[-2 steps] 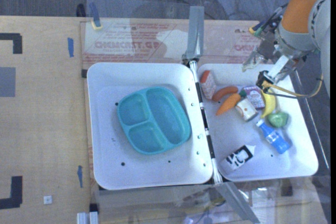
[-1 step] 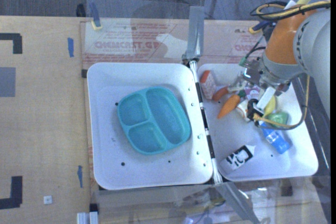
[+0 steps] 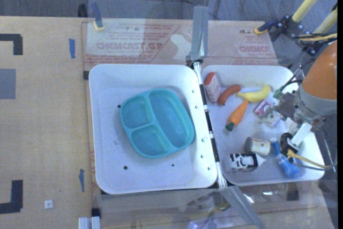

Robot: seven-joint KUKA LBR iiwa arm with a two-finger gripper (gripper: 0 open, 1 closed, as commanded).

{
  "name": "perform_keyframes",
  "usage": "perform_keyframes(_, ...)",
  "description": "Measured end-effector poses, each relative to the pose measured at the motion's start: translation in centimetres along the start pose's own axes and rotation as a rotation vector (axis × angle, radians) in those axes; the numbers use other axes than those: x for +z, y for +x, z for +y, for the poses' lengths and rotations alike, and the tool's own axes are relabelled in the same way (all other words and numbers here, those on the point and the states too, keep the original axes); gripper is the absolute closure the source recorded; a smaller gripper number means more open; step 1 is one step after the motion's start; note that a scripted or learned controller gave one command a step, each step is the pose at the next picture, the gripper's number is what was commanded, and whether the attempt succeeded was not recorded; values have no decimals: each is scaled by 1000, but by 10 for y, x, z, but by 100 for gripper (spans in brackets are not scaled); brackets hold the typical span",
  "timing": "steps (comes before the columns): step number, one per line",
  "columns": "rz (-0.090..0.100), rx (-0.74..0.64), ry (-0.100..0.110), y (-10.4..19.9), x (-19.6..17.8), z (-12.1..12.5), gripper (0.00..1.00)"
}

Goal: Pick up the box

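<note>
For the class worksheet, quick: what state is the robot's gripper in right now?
Gripper: cannot be told. It hangs over the right bin, near the small box.

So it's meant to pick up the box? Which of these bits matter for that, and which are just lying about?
For the job:
- box, red and white, far left corner of the right bin
- claw, over that bin's right side

Lying about:
- sausage
- banana
- carrot
- blue divided plate in the left bin
- black-and-white toy
</note>
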State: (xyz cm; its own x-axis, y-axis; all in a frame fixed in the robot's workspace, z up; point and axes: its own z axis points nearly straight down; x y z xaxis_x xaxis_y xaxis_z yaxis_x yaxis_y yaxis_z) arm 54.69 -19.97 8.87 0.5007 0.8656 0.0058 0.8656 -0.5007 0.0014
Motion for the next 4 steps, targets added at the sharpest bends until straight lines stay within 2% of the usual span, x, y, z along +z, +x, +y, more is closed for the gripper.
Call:
perform_keyframes(1, -5, 6, -6, -4, -10, 2, 100)
perform_keyframes(2, -5, -266, 3, 0, -20, -5, 100)
perform_keyframes(3, -5, -264, 2, -1, -20, -4, 0)
perform_keyframes(4, 7, -226, -6, 27, -4, 61, 0)
